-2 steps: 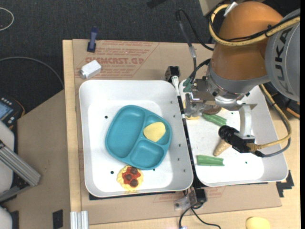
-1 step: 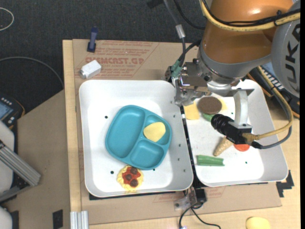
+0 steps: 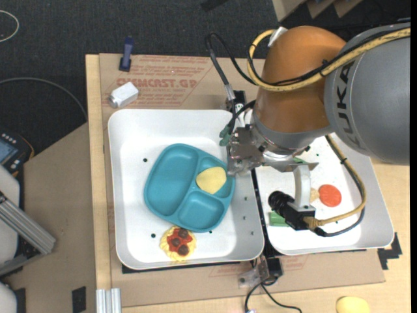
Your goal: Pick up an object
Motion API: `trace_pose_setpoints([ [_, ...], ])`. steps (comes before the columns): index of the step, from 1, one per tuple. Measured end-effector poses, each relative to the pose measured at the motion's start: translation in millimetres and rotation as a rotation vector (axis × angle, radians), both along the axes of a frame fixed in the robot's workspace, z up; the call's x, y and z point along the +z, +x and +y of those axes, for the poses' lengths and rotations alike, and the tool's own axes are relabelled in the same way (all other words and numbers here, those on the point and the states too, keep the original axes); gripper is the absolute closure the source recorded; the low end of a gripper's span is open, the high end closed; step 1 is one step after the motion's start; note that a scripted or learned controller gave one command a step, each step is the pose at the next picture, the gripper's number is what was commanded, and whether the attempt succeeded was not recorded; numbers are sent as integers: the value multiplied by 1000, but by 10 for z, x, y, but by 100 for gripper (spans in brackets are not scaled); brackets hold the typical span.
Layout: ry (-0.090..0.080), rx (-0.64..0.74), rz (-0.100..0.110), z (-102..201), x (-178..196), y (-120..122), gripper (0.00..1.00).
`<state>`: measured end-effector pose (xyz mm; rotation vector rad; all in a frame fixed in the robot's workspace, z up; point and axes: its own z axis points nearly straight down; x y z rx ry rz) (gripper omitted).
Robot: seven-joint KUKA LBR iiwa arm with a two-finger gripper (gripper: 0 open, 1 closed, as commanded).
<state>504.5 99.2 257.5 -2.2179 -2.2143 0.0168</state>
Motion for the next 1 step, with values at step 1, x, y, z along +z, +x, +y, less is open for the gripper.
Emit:
trace_pose_setpoints([
  [1,8,4,-30,30,1463,-248,100],
])
